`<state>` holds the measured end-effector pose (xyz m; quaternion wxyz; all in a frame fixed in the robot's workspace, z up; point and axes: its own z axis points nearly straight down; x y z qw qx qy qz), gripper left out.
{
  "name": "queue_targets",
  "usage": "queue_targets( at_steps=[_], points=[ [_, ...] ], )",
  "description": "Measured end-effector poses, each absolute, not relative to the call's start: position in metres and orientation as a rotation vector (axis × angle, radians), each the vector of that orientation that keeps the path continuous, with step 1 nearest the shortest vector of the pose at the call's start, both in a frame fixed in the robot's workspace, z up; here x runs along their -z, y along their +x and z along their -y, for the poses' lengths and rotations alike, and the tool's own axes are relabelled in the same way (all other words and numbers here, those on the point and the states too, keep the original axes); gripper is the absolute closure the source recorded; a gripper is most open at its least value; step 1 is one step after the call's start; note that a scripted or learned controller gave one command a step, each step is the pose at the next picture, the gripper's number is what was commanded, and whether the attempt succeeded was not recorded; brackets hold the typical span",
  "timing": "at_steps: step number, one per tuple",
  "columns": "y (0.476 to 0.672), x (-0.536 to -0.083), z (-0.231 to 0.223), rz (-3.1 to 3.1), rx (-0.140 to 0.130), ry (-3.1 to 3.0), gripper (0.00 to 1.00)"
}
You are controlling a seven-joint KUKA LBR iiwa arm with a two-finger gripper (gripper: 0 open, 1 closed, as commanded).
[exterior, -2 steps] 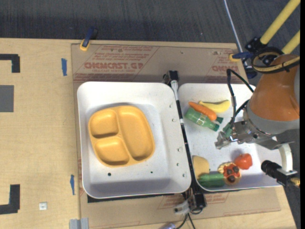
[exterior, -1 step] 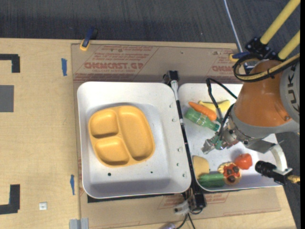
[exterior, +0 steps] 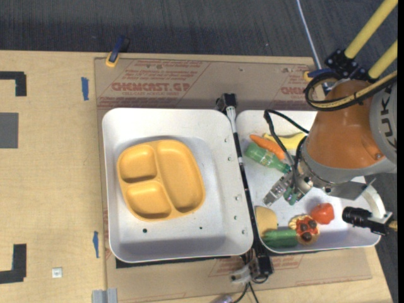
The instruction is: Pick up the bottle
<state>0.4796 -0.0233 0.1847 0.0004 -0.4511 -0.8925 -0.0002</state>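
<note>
Camera view: the grey arm with its broad orange band [exterior: 344, 134] reaches in from the right and hangs over the right-hand shallow white bin [exterior: 353, 240], presumably because that bin holds the clutter, while the left-hand shallow white bin [exterior: 126, 226] carries just a yellow three-compartment plastic tray [exterior: 161, 178]. The two-finger metal gripper [exterior: 279, 192] sits low near the right bin's middle, its state impossible to read at this slant. The green translucent plastic bottle [exterior: 265, 157] lies tilted just up-left of it, beside an orange carrot-shaped toy [exterior: 267, 144], so the tool appears staged for a short approach.
</note>
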Motion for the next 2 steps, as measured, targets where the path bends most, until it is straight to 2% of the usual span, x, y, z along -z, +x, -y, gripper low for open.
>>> queue_targets(
  at_steps=[1, 2],
  points=[
    [0.479, -0.185, -0.018, 2.953, 0.000, -1.068, 1.00],
    [0.480, -0.185, -0.083, 3.086, 0.002, -0.600, 1.00]
  ],
)
